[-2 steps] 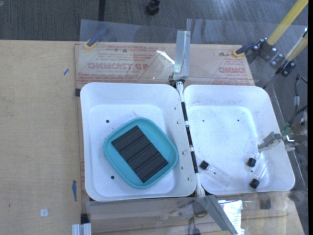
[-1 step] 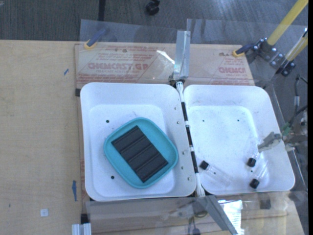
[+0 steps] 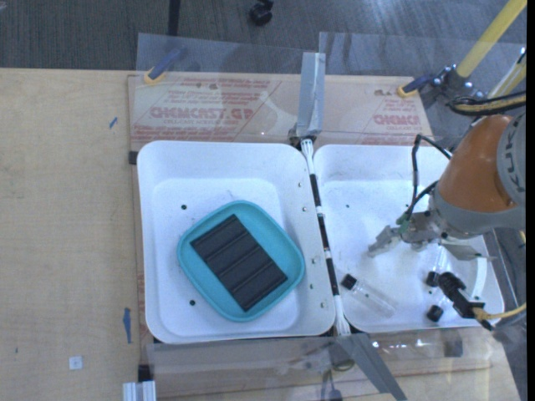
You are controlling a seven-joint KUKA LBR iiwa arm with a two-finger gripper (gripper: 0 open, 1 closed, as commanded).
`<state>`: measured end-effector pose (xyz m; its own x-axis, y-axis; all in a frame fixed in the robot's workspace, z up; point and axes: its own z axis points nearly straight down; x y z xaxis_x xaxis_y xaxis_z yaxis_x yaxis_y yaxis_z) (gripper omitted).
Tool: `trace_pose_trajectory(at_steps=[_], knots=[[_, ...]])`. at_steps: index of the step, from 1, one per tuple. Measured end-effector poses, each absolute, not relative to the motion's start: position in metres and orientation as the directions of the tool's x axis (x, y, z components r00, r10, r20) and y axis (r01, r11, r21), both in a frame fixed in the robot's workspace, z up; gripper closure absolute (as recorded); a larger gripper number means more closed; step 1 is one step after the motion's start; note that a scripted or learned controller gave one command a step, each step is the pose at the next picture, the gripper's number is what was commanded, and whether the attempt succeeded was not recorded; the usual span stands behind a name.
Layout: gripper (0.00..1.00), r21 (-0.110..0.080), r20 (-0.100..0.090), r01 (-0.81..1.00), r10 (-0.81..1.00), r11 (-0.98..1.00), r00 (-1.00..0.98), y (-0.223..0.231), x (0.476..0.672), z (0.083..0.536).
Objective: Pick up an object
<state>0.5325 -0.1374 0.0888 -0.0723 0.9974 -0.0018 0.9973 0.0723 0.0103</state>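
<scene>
Though I cannot tell whether the fingers [image 3: 386, 239] are parted, a small clear vial [image 3: 368, 295] lies near them, below and slightly left. It looks light, stiff, slippery and prone to rolling; grip across its middle.

Single fixed cam, mounted above bench, looking down at a slant. Far edge of bench sits at top of frame, w/ grey floor and chair castors [image 3: 261, 12] beyond; near edge at bottom. Both white bins fall fully in frame: left bin [image 3: 159, 224] about centre, right bin [image 3: 359, 174] toward right side. Mid distance, enough to take in wooden benchtop [image 3: 63, 224] left of bins. Arm [image 3: 481, 178] enters from frame right, partly cropped by the edge. No 2nd view, so no overlap.
</scene>
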Motion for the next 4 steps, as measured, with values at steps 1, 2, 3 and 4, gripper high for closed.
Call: trace_pose_trajectory(at_steps=[1, 2, 3, 4], knots=[[0.00, 0.001, -0.001, 1.000, 1.000, 0.030, -0.030, -0.132, 0.548, 0.218], [0.00, 0.002, -0.002, 0.996, 0.996, 0.086, -0.086, -0.159, 0.527, 0.327], [0.00, -0.001, 0.001, 0.983, 0.983, 0.184, -0.184, -0.090, 0.527, 0.272], [0.00, -0.001, 0.001, 0.983, 0.983, 0.184, -0.184, -0.090, 0.527, 0.272]])
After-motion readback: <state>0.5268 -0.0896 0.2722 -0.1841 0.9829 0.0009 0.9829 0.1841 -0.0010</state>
